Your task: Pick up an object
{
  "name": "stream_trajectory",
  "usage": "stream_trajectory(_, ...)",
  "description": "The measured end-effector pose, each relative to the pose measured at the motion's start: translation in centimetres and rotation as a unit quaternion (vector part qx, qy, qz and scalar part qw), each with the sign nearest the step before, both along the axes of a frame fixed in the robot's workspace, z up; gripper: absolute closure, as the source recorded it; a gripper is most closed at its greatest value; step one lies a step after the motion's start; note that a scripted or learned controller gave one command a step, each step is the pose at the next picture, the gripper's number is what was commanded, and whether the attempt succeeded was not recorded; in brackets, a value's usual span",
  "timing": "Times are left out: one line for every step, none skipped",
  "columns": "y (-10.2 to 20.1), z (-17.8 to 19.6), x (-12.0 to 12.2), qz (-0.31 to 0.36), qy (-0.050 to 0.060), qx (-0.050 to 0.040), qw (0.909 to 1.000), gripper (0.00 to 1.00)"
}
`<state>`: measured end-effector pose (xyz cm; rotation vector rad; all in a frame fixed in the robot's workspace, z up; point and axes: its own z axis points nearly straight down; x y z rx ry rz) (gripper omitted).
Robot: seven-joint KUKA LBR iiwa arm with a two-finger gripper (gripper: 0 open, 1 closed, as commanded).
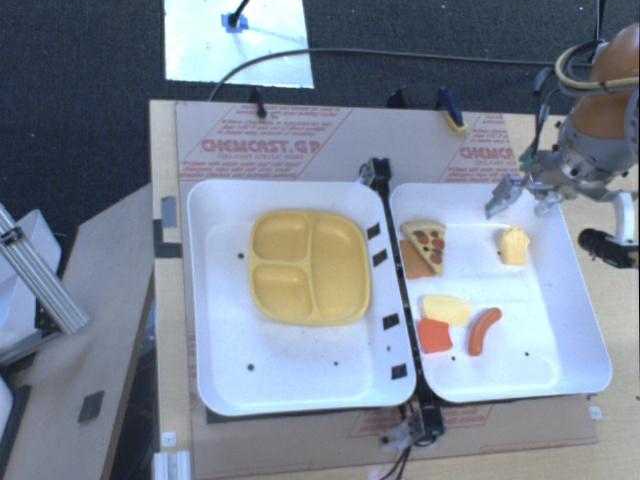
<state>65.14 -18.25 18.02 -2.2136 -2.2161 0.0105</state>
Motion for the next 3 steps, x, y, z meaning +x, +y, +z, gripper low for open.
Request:
stream_trajectory(0.0, 0.9, 0.3, 0.001, -0.006, -0.0012, 1.0000, 0.00)
stream_trajectory(-0.4, -5.2, 0.6, 0.001, -0.005, -0.0010, 1.0000, 0.00)
stream_trajectory(-0.3, -9.7, 0.7, 0.002, -0.006, -0.0013, 1.0000, 0.00)
